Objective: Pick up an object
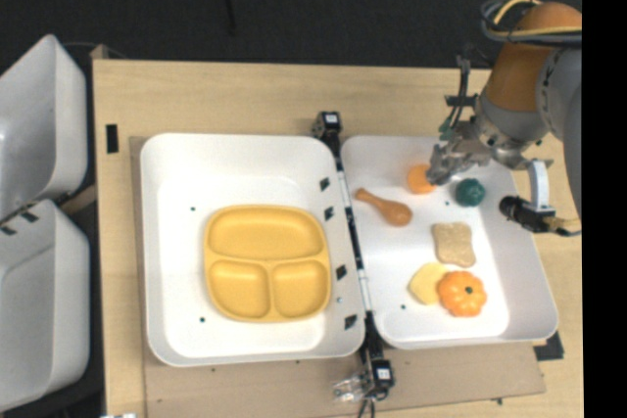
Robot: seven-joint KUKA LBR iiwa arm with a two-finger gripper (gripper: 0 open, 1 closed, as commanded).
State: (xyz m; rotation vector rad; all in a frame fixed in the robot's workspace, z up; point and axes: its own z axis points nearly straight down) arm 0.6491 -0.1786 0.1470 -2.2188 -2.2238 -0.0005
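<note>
With the gripper low by the right bin's back edge, touching the small orange piece, its grip unreadable, it should centre before closing.

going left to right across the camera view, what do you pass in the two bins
yellow three-compartment plastic tray → brown wooden spoon → small orange round piece → tan slice of toy bread → dark green ball
</note>
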